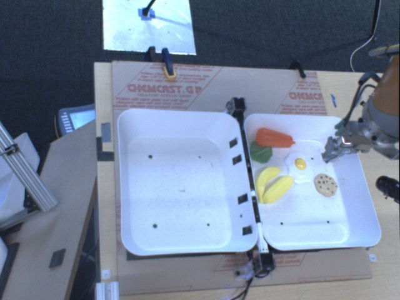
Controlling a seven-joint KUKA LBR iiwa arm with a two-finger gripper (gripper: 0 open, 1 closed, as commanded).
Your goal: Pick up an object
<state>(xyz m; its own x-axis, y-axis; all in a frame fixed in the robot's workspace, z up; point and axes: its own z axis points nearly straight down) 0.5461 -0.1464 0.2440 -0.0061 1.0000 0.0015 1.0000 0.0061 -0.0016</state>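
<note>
Currently, right bin (359, 195) is holding a carrot (274, 139), long axis lying left-right; a green piece (260, 152); a banana (273, 185); a fried egg (300, 165); a cookie (325, 184). Left bin (134, 127) sitting alongside. Gripper (329, 152) is hovering right of the egg, its grip state not discernible.

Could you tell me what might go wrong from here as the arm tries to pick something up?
The pincer hangs near the right bin's far right rim, so it may clip that wall. The fried egg and cookie lie flat and may slip. The banana sits by the divider, leaving little room.
</note>
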